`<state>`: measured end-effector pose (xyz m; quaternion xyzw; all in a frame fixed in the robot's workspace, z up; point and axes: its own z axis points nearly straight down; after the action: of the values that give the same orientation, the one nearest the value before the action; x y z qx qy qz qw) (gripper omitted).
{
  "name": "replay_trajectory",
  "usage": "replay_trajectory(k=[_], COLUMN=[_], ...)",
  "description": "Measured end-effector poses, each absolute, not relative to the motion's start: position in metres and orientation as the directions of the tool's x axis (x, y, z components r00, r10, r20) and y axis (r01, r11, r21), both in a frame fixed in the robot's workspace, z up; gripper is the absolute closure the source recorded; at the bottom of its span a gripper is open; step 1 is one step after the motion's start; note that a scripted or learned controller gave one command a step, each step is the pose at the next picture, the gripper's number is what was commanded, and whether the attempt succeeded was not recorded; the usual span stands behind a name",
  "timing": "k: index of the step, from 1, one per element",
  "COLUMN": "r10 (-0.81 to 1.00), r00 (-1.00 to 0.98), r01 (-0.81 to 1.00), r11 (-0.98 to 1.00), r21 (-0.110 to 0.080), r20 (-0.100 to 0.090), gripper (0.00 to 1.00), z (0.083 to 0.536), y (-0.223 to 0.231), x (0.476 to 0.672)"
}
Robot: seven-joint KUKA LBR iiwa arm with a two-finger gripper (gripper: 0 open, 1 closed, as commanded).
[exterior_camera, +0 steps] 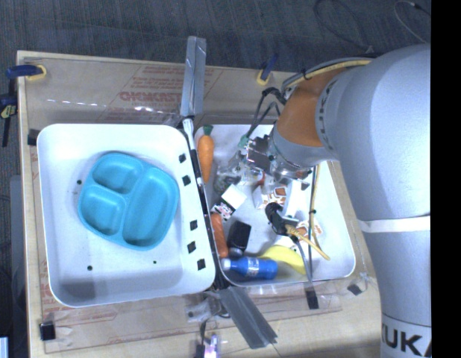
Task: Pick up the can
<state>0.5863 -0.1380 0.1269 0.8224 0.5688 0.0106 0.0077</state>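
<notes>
1. The grey arm (380,162) reached in over the right bin (341,233), its orange band (301,121) above the wrist.
2. The jaws (249,162) sat low among the clutter in the upper part of that bin; whether they were open or closed could not be told.
3. No can could be picked out with certainty among the items in the right bin.
4. A carrot (206,155) lay against the right bin's left wall, near the top.
5. A blue bottle (253,267) and a banana (286,262) lay along the right bin's lower edge, touching.
6. A black block (239,235) rested just above the bottle.
7. A blue divided tray (130,200) lay in the left bin (59,259).
8. Both bins sat on the table (104,88).
</notes>
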Motion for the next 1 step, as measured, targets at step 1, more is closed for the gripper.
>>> replay_trajectory(k=[1], r10=[0.918], r00=[0.397], r01=[0.916], r11=[-0.398], r21=[0.046], r20=[0.02], gripper=[0.0], z=[0.1188], y=[-0.1851], x=[0.5953])
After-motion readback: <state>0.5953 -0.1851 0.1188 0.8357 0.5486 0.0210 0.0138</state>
